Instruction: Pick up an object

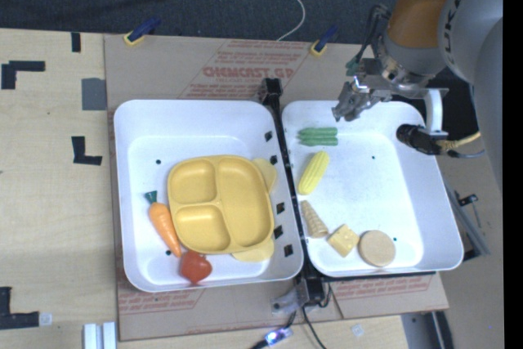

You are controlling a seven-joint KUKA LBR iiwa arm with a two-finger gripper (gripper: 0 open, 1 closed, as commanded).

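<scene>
Grey two-finger gripper [350, 106] hovers over right white bin's [425, 200] back edge, grasping nothing; open or closed, cannot tell. Nearest candidate: green plastic bean pods [318, 136], just beside it, with yellow plastic corn cob [314, 172] below. Risk: beans sit flat near the divider, so fingers may clip the wall or slip off.
</scene>
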